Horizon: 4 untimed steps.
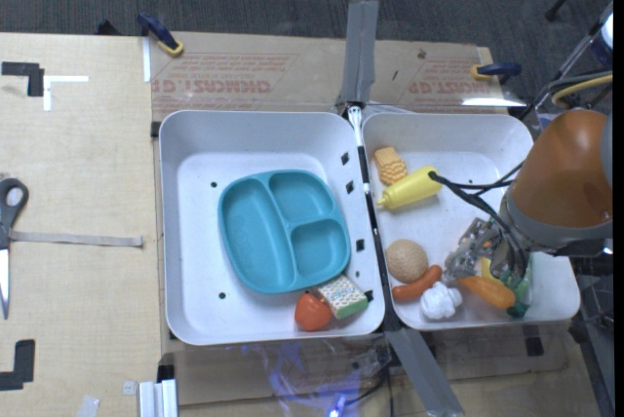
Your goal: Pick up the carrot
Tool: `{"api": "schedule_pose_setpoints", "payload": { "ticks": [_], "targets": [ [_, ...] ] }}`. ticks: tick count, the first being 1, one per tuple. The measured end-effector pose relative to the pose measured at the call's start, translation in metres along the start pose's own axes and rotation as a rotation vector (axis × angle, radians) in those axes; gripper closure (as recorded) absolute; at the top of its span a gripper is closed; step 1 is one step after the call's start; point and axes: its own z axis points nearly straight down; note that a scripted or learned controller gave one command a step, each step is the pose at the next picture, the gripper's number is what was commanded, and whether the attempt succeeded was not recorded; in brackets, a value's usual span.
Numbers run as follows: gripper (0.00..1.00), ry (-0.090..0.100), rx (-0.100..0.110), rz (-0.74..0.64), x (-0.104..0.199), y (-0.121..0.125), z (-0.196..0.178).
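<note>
The jaws point(483, 254) hang low in the right bin point(458, 137), at its near right corner, under the grey arm with its orange band point(570, 167); whether they are open or closed cannot be told, as the metal parts blur together. The carrot point(490, 290), orange with green at its right end, lies on the bin floor just beside and below the jaws, near the front wall, and nothing shows it held.

In the same bin a white lumpy item point(440, 301) sits at the front, with a reddish sausage-shaped piece point(417, 284) touching it and a tan round ball point(407, 259) just behind that. Farther back a yellow corn-like toy point(409, 190) lies close to the dividing wall, and a small waffle-patterned orange piece point(390, 164) lies just beyond it.

The left bin point(190, 240) holds a blue three-compartment plate point(283, 230), tilted on the floor. At its near edge rest a red tomato-like toy point(312, 311) and a small speckled block point(343, 296), touching each other.

Scissors point(10, 210) lie on the counter point(78, 308), well apart to the left.
</note>
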Motion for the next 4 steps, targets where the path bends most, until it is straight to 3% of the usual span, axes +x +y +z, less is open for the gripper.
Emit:
{"api": "schedule_pose_setpoints", "payload": {
  "ticks": [1,2,3,4],
  "targets": [
    [1.00,0.008,0.003,0.231,0.046,0.081,-0.089],
    [0.00,0.008,0.003,0.232,0.046,0.081,-0.089],
    [0.00,0.009,0.003,0.163,0.008,0.006,0.011],
    [1.00,0.005,0.002,0.161,0.006,0.007,0.002]
  ]
}}
